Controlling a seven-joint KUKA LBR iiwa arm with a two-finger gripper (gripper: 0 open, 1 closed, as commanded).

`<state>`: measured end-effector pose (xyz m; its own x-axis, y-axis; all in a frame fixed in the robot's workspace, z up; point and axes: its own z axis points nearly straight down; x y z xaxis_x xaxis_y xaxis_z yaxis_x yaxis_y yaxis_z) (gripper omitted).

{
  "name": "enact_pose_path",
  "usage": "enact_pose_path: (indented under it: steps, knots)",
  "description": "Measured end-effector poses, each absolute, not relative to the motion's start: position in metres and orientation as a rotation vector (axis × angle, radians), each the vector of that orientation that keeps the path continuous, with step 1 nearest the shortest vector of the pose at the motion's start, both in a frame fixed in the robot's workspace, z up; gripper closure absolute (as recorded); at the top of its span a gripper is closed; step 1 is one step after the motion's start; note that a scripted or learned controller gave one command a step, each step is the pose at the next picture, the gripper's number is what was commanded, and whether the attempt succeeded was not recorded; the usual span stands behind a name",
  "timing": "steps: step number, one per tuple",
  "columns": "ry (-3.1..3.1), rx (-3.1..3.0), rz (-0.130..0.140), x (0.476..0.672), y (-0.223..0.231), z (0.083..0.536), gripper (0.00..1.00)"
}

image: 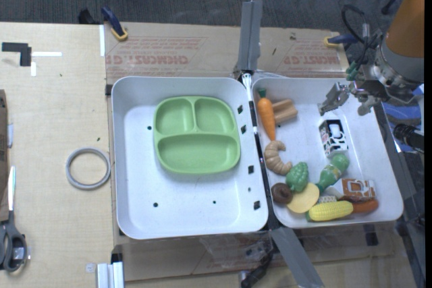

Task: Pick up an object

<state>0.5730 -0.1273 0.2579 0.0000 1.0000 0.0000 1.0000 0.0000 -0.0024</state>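
My gripper (pixel 349 100) hangs open over the back right part of the right bin (pixel 304 88), with nothing between its fingers (pixel 331 99). Just in front of it lies a black-and-white can (pixel 333 137). Further left are a carrot (pixel 266 118) and a brown roll (pixel 285 111). Toward the front lie a croissant (pixel 277 158), a broccoli (pixel 297 177), a green bottle (pixel 334 168), a chocolate donut (pixel 281 193), a yellow chip (pixel 304 199), a corn cob (pixel 331 211) and an orange box (pixel 356 188).
The left bin (pixel 135 165) holds a green divided plate (pixel 197 133). On the bench to the left lie a tape ring (pixel 88 168) and scissors (pixel 11 239). A grey divider bar (pixel 250 37) stands behind the two bins.
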Motion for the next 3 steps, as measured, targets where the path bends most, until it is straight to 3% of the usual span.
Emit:
enact_pose_path:
  steps: [1,2,3]
  knots:
    - [-2.095,-2.339,0.005,0.608,-0.187,0.181,0.0]
    - [-2.087,-2.348,0.002,0.597,-0.192,0.092,0.0]
    - [-2.084,-2.351,0.002,0.597,-0.193,0.101,1.0]
